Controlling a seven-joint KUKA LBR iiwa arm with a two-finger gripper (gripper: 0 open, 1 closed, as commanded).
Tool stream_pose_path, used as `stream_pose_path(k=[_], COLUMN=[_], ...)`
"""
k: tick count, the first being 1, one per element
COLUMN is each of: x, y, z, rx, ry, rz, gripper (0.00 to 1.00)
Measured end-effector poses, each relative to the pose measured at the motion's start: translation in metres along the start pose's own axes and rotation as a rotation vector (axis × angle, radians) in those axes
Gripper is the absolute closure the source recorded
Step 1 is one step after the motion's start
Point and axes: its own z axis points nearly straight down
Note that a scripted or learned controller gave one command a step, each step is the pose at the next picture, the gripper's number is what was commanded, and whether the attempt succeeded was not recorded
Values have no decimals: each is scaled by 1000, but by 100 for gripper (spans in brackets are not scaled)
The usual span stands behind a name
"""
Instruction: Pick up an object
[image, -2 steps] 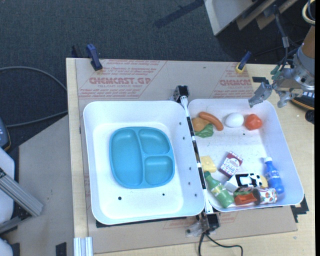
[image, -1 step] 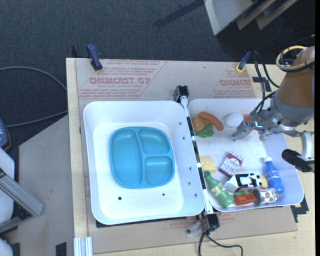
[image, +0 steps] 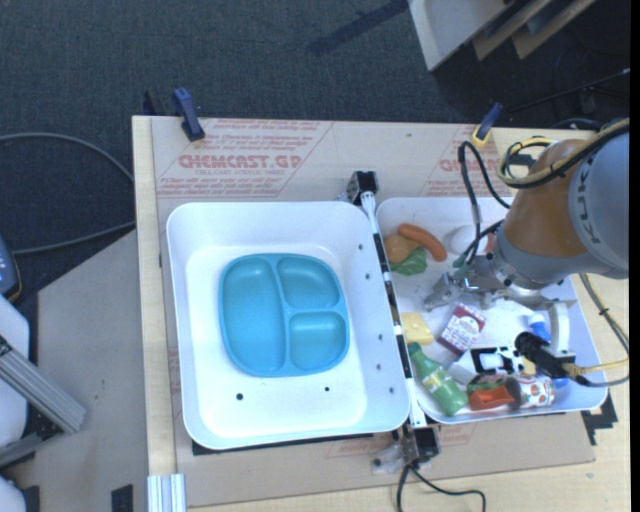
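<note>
We see our gripper (image: 462, 287) lowered into the right bin (image: 590, 400), which sits at the right edge of the surface (image: 300, 150). We cannot tell whether it is released or clenched. Just below it lies a maroon packet (image: 461, 330). An orange sausage (image: 421, 240) and a green piece (image: 408, 262) lie near the bin's far left corner. A green bottle (image: 440, 385) lies along its near edge. The left bin (image: 200, 230) holds a blue divided plate (image: 285, 313).

plate (image: 285, 315) in left bin (image: 190, 250)
</note>
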Motion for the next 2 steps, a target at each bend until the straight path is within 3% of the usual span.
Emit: stream_pose_path(k=[1,2], x=[19,19], y=[-27,-27], z=[0,-10], rx=[1,-2], ry=[0,-1], rz=[1,2], gripper=[0,100])
